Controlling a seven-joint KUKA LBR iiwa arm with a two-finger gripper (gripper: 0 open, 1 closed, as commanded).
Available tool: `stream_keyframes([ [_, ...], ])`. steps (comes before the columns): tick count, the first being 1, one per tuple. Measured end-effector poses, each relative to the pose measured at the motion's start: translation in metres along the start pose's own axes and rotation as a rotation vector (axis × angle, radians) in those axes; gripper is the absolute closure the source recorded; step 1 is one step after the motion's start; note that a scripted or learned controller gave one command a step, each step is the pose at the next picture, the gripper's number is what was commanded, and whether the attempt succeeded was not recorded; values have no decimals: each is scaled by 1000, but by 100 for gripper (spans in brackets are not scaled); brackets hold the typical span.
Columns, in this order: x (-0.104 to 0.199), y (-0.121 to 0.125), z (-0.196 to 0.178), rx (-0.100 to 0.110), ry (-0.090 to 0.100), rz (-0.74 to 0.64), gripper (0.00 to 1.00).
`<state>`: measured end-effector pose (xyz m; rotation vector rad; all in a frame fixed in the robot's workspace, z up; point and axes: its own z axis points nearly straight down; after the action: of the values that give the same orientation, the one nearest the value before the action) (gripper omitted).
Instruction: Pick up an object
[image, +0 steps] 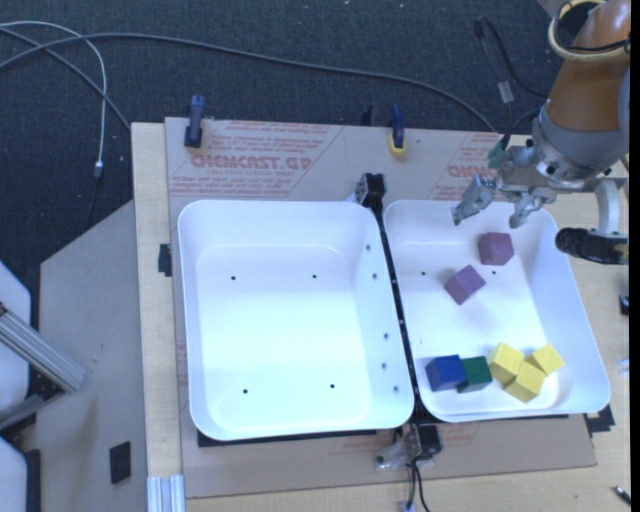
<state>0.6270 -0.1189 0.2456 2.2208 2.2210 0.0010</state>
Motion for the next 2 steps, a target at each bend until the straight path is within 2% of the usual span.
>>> stream_keyframes([
  [1, -36, -35, 156, 14, 2, 4, 0],
  [2, -34, -30, 138, 0, 0, 0, 100],
])
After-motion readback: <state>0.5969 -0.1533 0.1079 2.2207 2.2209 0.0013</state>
